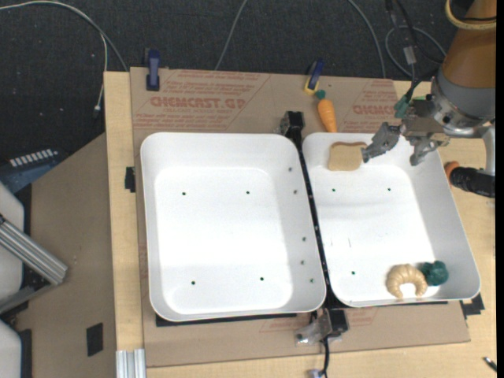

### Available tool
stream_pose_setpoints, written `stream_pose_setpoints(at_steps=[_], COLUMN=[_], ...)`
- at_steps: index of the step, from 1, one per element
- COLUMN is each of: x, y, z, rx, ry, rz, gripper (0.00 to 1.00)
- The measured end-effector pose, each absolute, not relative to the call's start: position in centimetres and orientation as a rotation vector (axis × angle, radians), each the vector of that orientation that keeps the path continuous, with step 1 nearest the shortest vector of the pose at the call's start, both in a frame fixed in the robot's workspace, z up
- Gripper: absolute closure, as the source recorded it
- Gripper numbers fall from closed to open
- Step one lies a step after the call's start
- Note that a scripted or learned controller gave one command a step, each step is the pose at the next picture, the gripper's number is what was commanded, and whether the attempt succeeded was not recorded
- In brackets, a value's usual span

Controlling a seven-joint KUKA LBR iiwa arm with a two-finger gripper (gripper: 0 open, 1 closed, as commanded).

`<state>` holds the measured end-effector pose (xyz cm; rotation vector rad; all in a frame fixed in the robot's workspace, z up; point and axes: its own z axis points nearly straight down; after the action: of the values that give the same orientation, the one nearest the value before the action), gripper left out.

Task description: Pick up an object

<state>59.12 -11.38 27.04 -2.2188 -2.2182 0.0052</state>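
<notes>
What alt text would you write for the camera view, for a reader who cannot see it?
A grey robot gripper hovers, fingers spread, over the right white bin beside a tan bread slice. A beige croissant and green toy lie at its near corner; an orange carrot lies outside.

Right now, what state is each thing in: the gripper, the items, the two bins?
gripper: open, fingers spread, holding nothing, above the right bin's far end.
tan slice: lying flat at the right bin's far edge, beside one finger.
croissant: resting in the right bin's near corner.
green item: touching the croissant.
carrot: on the board beyond the bins.
left bin: holding no items.
</notes>
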Motion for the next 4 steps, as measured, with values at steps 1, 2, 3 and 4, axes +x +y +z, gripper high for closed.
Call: stream_pose_setpoints(at_steps=[1, 2, 3, 4], x=[59.2, 58.6, 58.3, 58.5], y=[-11.4, -12.1, -12.3, -12.1], z=[27.3, 22.5, 16.3, 10.1], rx=[-2.221, -2.22, -2.219, -2.218], ry=[-2.222, -2.219, -2.219, -2.219], rz=[-0.001, 0.004, 0.004, 0.005], gripper=[0.0, 0.0, 0.0, 0.0])
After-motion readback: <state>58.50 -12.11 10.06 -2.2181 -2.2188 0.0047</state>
